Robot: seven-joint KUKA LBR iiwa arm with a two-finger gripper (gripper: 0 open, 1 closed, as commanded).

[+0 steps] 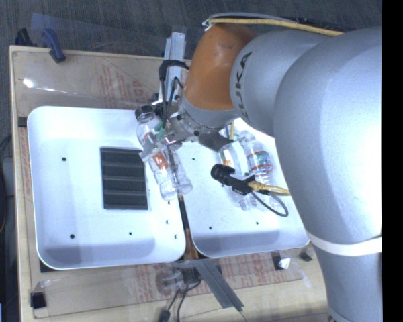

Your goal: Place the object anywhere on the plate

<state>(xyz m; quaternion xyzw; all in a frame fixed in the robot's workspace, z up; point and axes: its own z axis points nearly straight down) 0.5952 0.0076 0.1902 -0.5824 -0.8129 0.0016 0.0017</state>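
We see the task as partly done at best: the dark ribbed plate [124, 178] lies bare in the middle of the left bin [47, 123], centre left of the frame, with nothing on it. The gripper [162, 138] hangs at the frame's centre, over the strip where the left bin meets the right bin [255, 237]. A clear plastic bottle [166, 173] with an orange label slants down from directly beneath it. The bottle lies across the left bin's right rim, just beside the plate's right edge but not over it. We cannot tell from this slant whether the gripper is clamped on the bottle or merely above it, since the clear plastic and the wrist hardware blur together there. We judge that the bottle is the object chosen, as it sits apart from the other clear bottles [258, 161] lying in the right bin, under the grey arm [309, 113]. What remains, as we read it, is a short carry toward the left of the frame and the release onto the plate
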